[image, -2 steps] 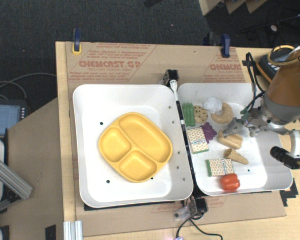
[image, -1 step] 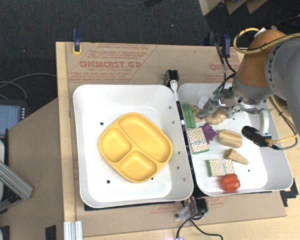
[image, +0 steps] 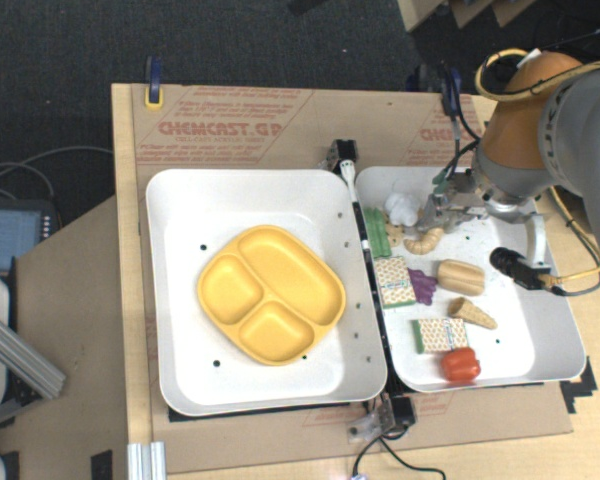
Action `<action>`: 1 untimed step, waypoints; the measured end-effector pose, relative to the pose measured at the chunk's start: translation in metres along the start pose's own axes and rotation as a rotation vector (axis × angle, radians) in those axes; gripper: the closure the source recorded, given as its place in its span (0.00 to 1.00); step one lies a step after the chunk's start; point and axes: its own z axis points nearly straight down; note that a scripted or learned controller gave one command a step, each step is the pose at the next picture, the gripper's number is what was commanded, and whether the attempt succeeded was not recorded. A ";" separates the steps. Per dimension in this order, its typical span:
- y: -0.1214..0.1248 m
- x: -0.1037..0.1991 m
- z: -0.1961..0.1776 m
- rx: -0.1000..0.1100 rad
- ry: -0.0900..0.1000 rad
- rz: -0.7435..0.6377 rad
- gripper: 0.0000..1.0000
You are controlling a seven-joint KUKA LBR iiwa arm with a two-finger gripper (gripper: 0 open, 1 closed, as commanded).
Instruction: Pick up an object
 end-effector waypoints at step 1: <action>-0.016 0.069 -0.093 -0.001 0.004 -0.006 1.00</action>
